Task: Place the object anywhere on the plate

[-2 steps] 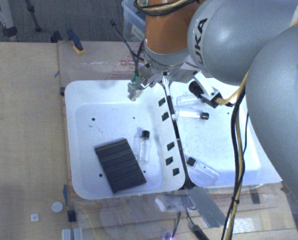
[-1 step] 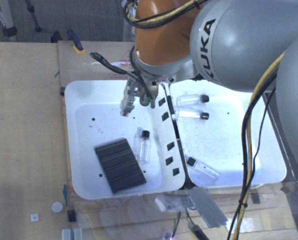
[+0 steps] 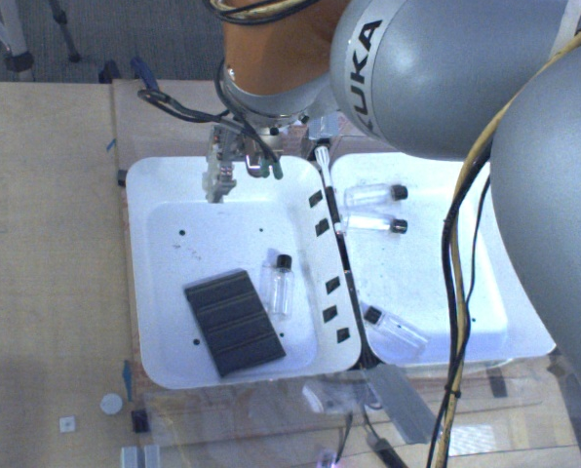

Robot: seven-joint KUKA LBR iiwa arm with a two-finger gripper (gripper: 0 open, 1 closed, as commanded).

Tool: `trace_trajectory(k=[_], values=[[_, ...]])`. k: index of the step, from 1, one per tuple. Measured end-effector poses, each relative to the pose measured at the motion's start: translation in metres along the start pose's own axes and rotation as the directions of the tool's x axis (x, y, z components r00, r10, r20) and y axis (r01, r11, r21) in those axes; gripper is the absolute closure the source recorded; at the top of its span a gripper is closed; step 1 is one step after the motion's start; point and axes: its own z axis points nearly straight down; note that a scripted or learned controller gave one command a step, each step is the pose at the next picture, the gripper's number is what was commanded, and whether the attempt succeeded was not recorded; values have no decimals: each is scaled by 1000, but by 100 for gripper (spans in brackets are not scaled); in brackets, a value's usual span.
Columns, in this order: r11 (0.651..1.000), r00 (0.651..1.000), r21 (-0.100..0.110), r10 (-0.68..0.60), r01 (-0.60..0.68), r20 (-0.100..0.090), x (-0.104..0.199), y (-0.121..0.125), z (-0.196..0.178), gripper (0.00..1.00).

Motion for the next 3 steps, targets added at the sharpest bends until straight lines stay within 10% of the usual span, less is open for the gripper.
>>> trace_trajectory(k=[1, 3], values=[[947, 947, 0, -320, 320, 1, -12, 1, -3, 100], [835, 835, -1, -550, 550, -2, 8, 2, -98, 100]])
